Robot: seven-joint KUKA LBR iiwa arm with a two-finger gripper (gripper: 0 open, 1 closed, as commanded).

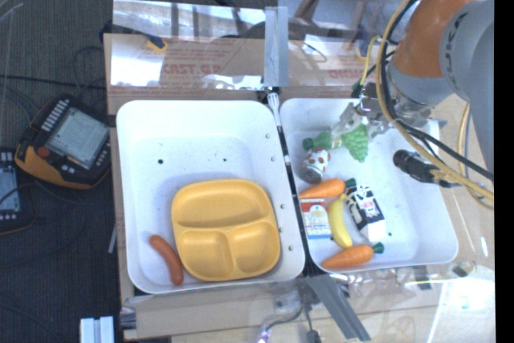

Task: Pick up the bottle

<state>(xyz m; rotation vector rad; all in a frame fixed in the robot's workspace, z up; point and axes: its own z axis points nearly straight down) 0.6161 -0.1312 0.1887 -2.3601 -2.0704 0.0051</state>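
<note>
Claw (359, 115) hangs at the back of the right bin (438, 249), right over the broccoli (353, 142); can't tell its state or whether it has hold of anything. Bottle (366, 211), the small cow-print one, lies near the bin's middle-front, just right of the banana (340, 224), between the two carrots (323, 189) (348, 256), well apart from the claw. Looks like the approach step, grasp not yet made; next move calls for shifting toward the front over the bottle, lining up across its narrow body, dropping down without snagging the banana.
</note>
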